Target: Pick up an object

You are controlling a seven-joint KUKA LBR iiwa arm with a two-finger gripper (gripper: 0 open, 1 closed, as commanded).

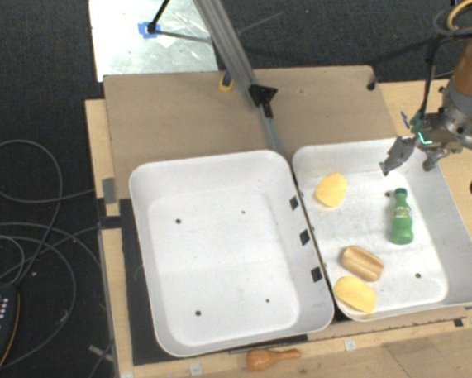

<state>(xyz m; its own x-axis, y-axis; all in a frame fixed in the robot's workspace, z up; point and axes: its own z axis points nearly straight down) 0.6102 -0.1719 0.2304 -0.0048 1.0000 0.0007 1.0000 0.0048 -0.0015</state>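
The right bin (pixel 444 280) holds a green bottle (pixel 400 216) lying near its middle right, a round yellow piece (pixel 331 191) at its upper left, a tan bread roll (pixel 363 263) and a yellow lemon-shaped piece (pixel 356 294) at its lower left. My gripper (pixel 412 159) hangs over the bin's upper right corner, just above and right of the bottle. Its fingers are spread open with nothing between them.
The left bin (pixel 217 252) sits beside the right one, joined by black clips along the shared edge. A small orange-brown gourd shape (pixel 273 356) lies on the bench front edge. A slanted metal pole (pixel 235 51) crosses behind the bins. Cables lie on the floor at left.
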